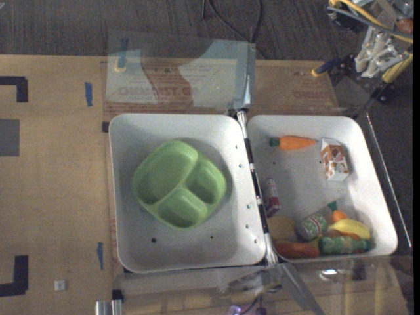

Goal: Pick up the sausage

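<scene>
The tool is being held high at the far right, outside both bins and above the dark floor beyond the counter; yellow cables are being carried along it. Whether it is spread or pressed together cannot be told, and nothing is being seen gripped in it.

The sausage is being kept in the right bin, lying along the near wall toward the near-left corner. It is being crowded by a can, a banana and a green item just beside it. A carrot and a small carton are being held at the far end of that bin, well apart from the sausage.

A green divided plate is being carried in the left bin.
</scene>
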Robot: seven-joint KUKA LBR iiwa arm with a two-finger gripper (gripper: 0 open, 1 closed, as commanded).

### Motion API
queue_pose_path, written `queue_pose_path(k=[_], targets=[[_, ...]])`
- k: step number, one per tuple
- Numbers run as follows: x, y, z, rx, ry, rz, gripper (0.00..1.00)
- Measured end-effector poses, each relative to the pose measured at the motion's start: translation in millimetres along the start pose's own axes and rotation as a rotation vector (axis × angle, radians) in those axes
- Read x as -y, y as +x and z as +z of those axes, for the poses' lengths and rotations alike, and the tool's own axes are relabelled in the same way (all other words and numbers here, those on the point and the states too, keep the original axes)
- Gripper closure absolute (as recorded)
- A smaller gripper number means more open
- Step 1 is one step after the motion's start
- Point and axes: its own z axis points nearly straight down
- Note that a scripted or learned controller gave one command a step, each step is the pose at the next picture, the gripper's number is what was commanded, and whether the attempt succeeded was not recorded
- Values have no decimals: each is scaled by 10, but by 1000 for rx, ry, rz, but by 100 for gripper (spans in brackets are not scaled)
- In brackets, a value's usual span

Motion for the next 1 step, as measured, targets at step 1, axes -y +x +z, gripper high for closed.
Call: queue_pose_path(k=[1], targets=[[-664, -273, 0, -3, -3, -24, 100]])
